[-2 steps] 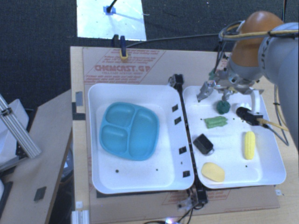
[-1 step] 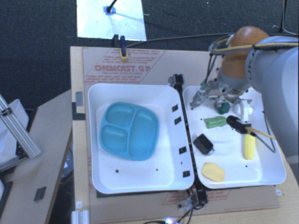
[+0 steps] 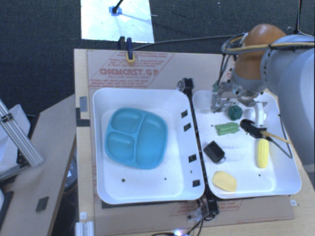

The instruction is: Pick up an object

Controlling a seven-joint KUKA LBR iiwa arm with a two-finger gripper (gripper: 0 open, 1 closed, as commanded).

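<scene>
The metal two-finger claw (image 3: 220,103) hangs low over the right white bin (image 3: 290,178) – how wide it stands, I cannot tell – with a dark green round object (image 3: 235,112) just beside it.

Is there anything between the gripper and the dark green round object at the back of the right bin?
Nothing visible. The gripper sits low over the back of the right bin, and the dark green round object lies just beside it toward the front-right. The light green block lies farther front, off that path.
</scene>
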